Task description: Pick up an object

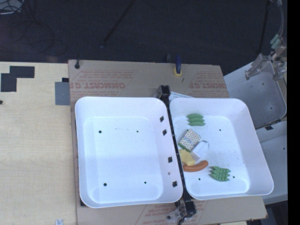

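Objects for picking are gathered in the right bin (259, 146): a green pod (196, 120) near the far wall, a checkered packet (190, 139) touching a clear cup (201, 149), a yellow piece (187, 157) just beside the divider, an orange sausage (195, 166) touching it, and a second green pod (220, 173) nearer the front. The left bin (78, 139) is set alongside on the bench (33, 149). The pincer (273, 55) is seen at the upper right, well apart from both bins; whether it is open or closed cannot be told.
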`<state>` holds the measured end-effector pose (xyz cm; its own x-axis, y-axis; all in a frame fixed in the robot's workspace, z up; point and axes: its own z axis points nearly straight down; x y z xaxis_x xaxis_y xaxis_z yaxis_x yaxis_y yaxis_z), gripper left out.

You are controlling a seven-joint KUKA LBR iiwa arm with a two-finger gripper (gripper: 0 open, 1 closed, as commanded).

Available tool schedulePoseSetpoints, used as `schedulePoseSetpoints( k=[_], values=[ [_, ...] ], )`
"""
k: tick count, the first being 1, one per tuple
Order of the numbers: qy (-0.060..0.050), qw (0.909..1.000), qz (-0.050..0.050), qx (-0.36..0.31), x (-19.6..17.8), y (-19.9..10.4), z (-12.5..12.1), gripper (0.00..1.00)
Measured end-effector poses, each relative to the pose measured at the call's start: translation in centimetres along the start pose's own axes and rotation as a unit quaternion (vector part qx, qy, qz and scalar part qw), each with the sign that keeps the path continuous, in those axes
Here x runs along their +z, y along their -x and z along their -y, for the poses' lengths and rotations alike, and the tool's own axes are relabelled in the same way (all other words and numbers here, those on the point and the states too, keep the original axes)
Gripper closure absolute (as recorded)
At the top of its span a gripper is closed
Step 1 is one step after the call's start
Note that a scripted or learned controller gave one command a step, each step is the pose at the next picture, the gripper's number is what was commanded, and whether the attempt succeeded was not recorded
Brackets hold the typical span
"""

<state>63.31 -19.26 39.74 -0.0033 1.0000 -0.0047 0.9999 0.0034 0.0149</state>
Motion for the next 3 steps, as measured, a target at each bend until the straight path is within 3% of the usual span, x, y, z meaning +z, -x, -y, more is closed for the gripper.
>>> schedulePoseSetpoints(
  k=[1, 2, 3],
  values=[
    [-0.005, 1.0, -0.001, 0.002, -12.1, 2.2, 7.9, 0.0],
    [-0.01, 1.0, -0.002, -0.001, -12.4, 2.0, 7.5, 1.0],
    [-0.012, 0.9999, -0.004, 0.001, 7.2, 0.4, 9.2, 1.0]
  ],
)
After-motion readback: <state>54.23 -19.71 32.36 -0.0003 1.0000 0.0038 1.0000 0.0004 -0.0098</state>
